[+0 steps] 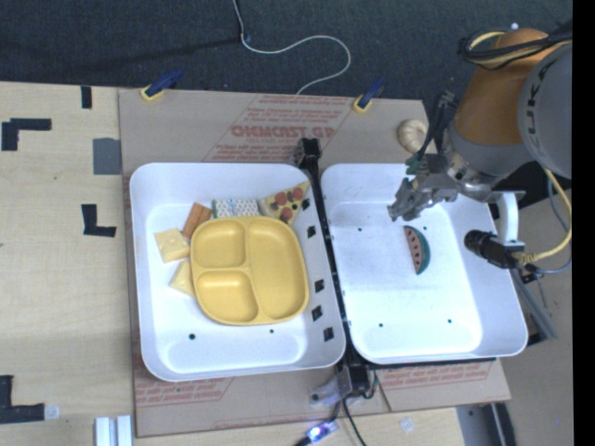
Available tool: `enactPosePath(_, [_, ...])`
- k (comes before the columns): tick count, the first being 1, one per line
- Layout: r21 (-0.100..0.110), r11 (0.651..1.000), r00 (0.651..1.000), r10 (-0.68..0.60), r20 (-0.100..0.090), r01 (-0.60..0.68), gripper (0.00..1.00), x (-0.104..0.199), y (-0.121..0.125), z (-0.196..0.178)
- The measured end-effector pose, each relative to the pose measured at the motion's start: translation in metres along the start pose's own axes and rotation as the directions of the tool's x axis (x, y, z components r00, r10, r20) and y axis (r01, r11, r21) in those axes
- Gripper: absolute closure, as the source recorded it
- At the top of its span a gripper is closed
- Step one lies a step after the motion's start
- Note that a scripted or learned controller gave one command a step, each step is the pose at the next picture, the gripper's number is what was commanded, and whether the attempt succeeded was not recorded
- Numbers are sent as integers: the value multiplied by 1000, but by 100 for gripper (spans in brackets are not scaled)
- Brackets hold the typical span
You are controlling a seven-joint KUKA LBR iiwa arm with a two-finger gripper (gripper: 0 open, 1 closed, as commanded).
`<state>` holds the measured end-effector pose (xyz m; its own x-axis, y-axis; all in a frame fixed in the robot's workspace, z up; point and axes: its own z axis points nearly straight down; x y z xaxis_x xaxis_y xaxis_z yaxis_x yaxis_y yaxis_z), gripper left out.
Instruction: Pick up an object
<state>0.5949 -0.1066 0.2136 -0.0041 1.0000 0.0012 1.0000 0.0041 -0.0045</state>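
A watermelon slice toy (417, 249) lies in the right bin (372, 333), near its middle right. My gripper (405, 206) hangs over the right bin's back part, just above and left of the slice, pointing down. A yellow divided plate (249, 269) fills the middle of the left bin (167, 342). Around the plate's back and left lie a pizza slice (288, 201), a brown cracker (196, 218), a pale cheese piece (171, 244) and a speckled flat piece (234, 208).
A wooden ball (410, 135) sits on the cardboard behind the right bin. Blue and yellow clamps (162, 84) hold the cardboard's back corners. A white cable (297, 45) loops on the dark cloth behind. A black divider (321, 249) separates the bins.
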Motion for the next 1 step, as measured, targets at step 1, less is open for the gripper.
enactPosePath(1, [-1,1000,1000,-2,-1,2,100,54,-24,-4])
